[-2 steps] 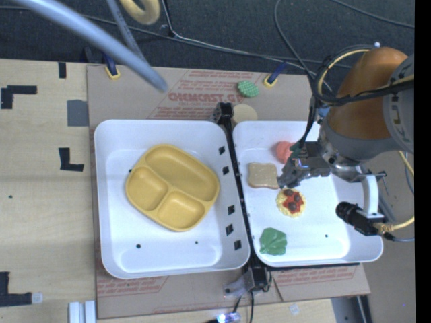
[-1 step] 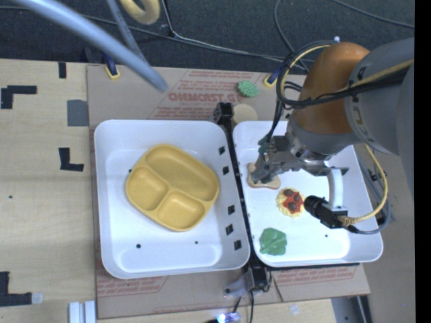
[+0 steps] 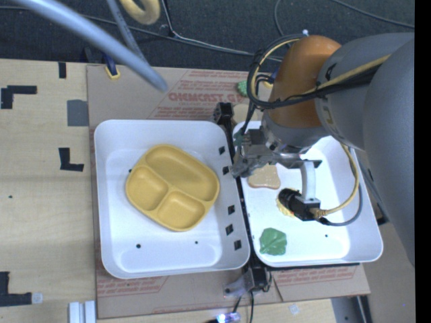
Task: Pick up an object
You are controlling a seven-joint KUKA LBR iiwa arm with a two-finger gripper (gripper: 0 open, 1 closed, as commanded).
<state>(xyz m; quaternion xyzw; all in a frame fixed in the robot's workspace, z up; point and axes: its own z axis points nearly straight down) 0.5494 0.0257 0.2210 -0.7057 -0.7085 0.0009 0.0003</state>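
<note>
My gripper [image 3: 252,165] is low in the right bin [image 3: 350,244], near its left wall, under the grey arm with the orange band. Right beneath and beside it lies a flat tan object [image 3: 264,178], shaped like a slice of toast and partly hidden by the gripper. A green crumpled object [image 3: 273,241] lies nearer the front of the same bin, apart from the gripper. A small yellow thing [image 3: 285,208] peeks out near the middle of the bin.
The left bin [image 3: 111,180] holds a yellow divided plate [image 3: 172,187] with three compartments. A ridge with black clips separates the two bins. The arm covers the back of the right bin.
</note>
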